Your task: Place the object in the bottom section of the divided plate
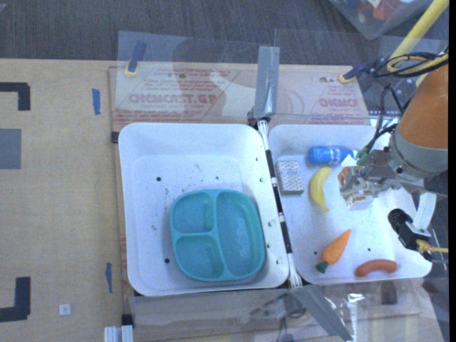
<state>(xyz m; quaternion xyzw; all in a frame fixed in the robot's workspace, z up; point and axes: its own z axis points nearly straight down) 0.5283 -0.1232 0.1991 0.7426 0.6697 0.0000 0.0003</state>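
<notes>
A teal divided plate (216, 235) with three sections lies in the left bin (142, 155), toward its front. In the right bin (303, 262) lie a yellow banana (320, 187), a blue bottle (329, 154), a small green speckled block (289, 176), an orange carrot (335, 249) and a red sausage (376, 267). My gripper (355, 186) hangs over the right bin, just right of the banana and below the blue bottle. Its tip is a cluttered metallic shape, with nothing clearly visible in it.
A clear plastic wall (267, 84) stands behind both bins, with a grey post at the divide. Cables and a yellow rod (420, 27) run at the upper right. The arm's orange band (431, 105) overhangs the right bin's far right side.
</notes>
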